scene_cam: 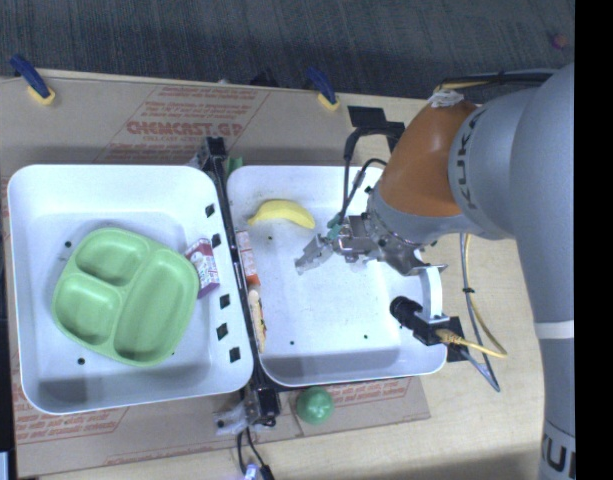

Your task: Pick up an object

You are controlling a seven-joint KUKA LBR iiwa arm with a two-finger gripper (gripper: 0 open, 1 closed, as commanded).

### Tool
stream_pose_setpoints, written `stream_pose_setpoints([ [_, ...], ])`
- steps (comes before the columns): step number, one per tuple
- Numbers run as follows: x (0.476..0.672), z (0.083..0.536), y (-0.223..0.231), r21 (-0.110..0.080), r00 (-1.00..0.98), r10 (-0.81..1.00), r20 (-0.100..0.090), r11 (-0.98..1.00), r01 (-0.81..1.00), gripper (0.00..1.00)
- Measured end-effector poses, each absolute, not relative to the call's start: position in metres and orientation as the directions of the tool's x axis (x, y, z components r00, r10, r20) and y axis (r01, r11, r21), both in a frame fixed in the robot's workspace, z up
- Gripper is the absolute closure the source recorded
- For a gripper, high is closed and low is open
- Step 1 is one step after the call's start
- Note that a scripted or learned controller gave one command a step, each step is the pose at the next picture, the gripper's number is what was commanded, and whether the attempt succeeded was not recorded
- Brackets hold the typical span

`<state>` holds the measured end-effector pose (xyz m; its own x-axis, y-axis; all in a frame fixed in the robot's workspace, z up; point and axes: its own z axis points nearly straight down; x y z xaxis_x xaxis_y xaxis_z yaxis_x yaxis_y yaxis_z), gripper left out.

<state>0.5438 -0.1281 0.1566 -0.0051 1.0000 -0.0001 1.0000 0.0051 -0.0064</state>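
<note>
Banana (pixel 282 213) lies loose in the right bin (pixel 326 363), near the gripper (pixel 314 255), a likely target; I cannot tell the jaws' state.

Two bins (pixel 26 268), one banana (pixel 282 213), one tray (pixel 126 296)

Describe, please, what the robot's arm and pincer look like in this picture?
The arm is smooth grey, with a rounded orange band above the wrist and dark lettering beside it. The pincer is grey metal. Black cables loop past the wrist, and a yellow one trails lower down.
</note>
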Motion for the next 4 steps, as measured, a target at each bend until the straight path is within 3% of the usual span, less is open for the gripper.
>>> stream_pose_setpoints([
  [1, 0.475, 0.095, -0.117, -0.006, -0.006, 1.000, 0.002, 0.006, 1.000, 0.00],
  [2, 0.477, 0.106, -0.117, -0.003, -0.012, 1.000, 0.000, 0.012, 1.000, 1.00],
  [3, 0.556, 0.256, -0.130, 0.004, -0.006, 1.000, -0.003, 0.006, 1.000, 1.00],
  [4, 0.484, 0.261, -0.156, 0.000, -0.005, 1.000, -0.002, 0.005, 1.000, 1.00],
])
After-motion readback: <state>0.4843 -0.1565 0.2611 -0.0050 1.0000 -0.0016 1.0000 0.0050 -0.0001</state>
